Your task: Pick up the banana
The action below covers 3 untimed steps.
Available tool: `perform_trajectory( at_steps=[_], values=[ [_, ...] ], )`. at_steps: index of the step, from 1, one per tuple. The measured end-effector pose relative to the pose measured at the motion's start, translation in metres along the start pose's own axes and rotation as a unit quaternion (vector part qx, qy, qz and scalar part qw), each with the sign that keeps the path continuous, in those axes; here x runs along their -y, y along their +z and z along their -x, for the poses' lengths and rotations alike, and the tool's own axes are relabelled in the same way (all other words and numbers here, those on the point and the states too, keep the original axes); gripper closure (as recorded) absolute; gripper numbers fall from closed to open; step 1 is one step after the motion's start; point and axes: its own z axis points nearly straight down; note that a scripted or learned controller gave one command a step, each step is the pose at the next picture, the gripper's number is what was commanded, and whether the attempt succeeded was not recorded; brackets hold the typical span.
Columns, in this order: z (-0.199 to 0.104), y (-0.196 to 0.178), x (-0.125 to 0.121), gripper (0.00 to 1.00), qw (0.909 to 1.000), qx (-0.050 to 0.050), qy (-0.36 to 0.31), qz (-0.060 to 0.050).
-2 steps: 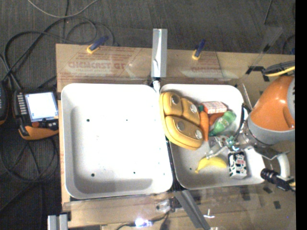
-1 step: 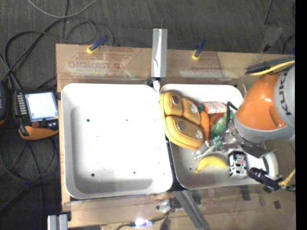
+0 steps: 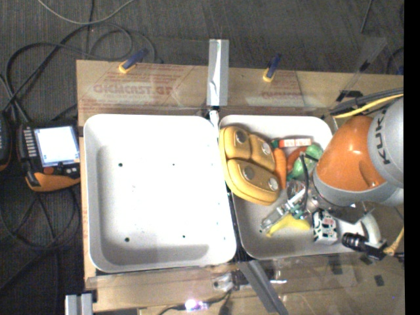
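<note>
The banana (image 3: 293, 225) is a small yellow piece with a greenish tip, lying near the front wall of the right bin (image 3: 275, 122). My gripper (image 3: 291, 204) hangs low at the end of the grey and orange arm, directly over the banana's far side and apparently touching it. The arm's orange band hides the bin's right part. From this angle I cannot make out whether the banana is held.
A large yellow item with two brown ovals (image 3: 249, 166) fills the right bin's left side. An orange carrot (image 3: 281, 166), a green item (image 3: 306, 161) and a small white box (image 3: 294, 142) lie behind the gripper. A white patterned block (image 3: 324, 228) sits right of the banana. The left bin (image 3: 157, 126) adjoins.
</note>
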Motion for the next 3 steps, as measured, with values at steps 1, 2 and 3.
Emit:
perform_trajectory(
  at_steps=[1, 2, 3],
  values=[
    [0.014, -0.114, -0.001, 0.0, 0.9993, 0.0, 0.037, -0.004],
    [-0.012, -0.117, -0.005, 0.0, 0.9984, -0.001, 0.057, -0.004],
    [-0.008, -0.034, -0.007, 0.0, 0.998, 0.007, 0.063, 0.004]
  ],
)
